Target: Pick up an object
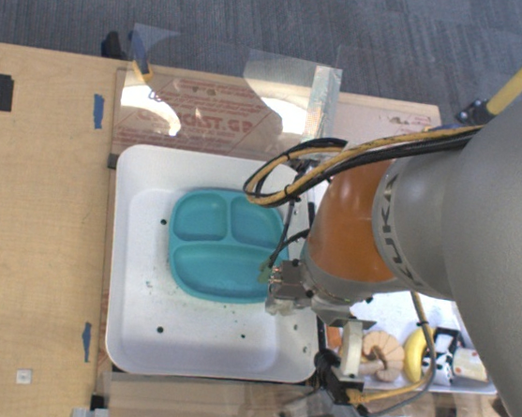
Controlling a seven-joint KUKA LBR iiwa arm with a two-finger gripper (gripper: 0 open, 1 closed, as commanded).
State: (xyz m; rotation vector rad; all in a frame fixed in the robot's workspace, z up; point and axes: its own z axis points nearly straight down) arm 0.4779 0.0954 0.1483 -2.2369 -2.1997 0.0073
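A teal divided plate (224, 244) with three compartments lies flat in the left white bin (136, 263), a little right of the bin's middle. The grey arm with its orange band (358, 229) reaches in from the right and hangs over the plate's right edge and the strip between the two bins. The arm's wrist (289, 287) sits right by the plate's lower right rim. The arm's body hides the gripper's tips. In the right bin, a yellow banana (414, 352) and a tan, shell-like object (383, 348) lie near the front.
Black and yellow cables (289, 173) loop above the plate's far right corner. A small white and black item (455, 361) lies right of the banana. Clear plastic sheets (228, 95) stand behind the bins on the brown bench top (23, 221).
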